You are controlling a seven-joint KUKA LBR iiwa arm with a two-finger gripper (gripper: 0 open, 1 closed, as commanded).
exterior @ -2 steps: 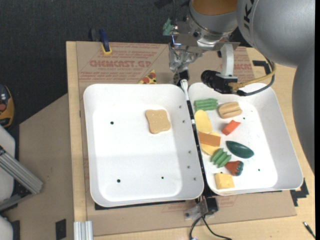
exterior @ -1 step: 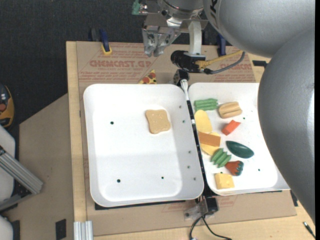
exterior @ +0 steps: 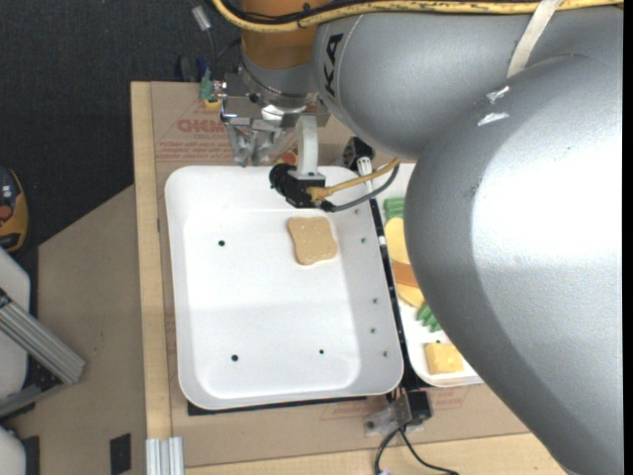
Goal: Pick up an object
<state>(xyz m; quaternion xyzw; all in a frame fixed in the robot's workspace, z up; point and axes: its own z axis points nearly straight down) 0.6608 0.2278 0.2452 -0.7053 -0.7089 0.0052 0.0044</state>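
Note:
A tan slice of toy bread (exterior: 313,240) lies flat in the left white bin (exterior: 257,354), toward its back right. My gripper (exterior: 272,149) hangs over the bin's back rim, a little behind and to the left of the bread and apart from it. A black fitting with a cable (exterior: 293,185) sits just below the gripper, close to the bread's far edge. The big grey arm covers the upper right of the view.
The right bin (exterior: 415,364) is mostly hidden under the arm. A yellow piece (exterior: 400,250), a green piece (exterior: 425,315) and a square tan cracker (exterior: 443,357) show along its left side. Brown cardboard (exterior: 153,265) surrounds the bins.

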